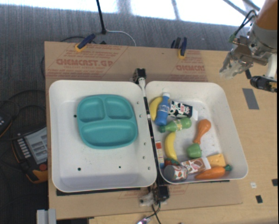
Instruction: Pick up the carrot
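The end effector [236,65] hangs at the 2 o'clock corner of the scene, above the bare tabletop [261,139] and outside the right bin [233,125]. Its pale fingers point down and to the left, set moderately apart, with nothing between them.

The carrot [211,173] lies flat at the 5 o'clock corner of the right bin, against the front wall, with its green tip toward 3 o'clock. A yellow cheese wedge [217,160] sits just behind it, and a small printed carton [191,166] touches its blunt end.

Further items in the right bin: two bananas [170,146], a blue bottle [163,110], a drumstick [202,129] and a green pepper [194,150].

The left bin [65,162] carries a teal divided tray [108,121], placed toward 12 o'clock.
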